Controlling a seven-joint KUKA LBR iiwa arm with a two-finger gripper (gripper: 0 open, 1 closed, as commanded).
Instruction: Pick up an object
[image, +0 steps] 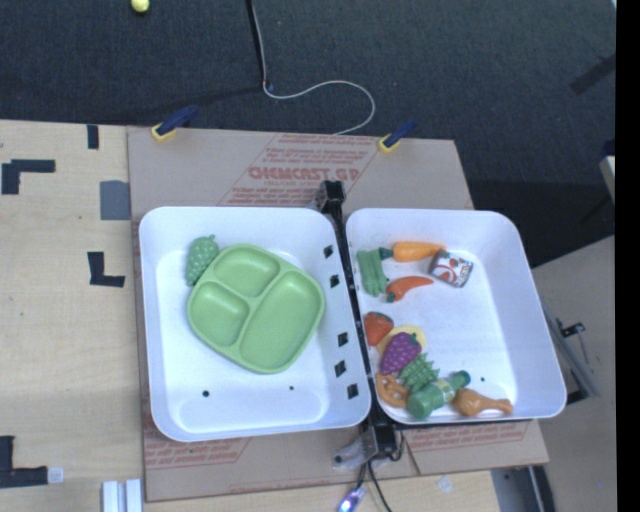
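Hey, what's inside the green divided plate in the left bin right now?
The green plate shows three bare compartments with nothing lying in them. A green bunch of toy grapes sits just off its upper-left edge, on the left bin. Whatever is under the plate is covered.

Two shallow white plastic bins – left bin (165, 400), right bin (520, 300). In the left: one light green divided plate (257, 308) and one dark green bumpy toy (201, 258). In the right approx. ten small toy foods – incl. one orange carrot (417, 250), one purple grape bunch (399, 352), one small red-and-white can (451, 268).
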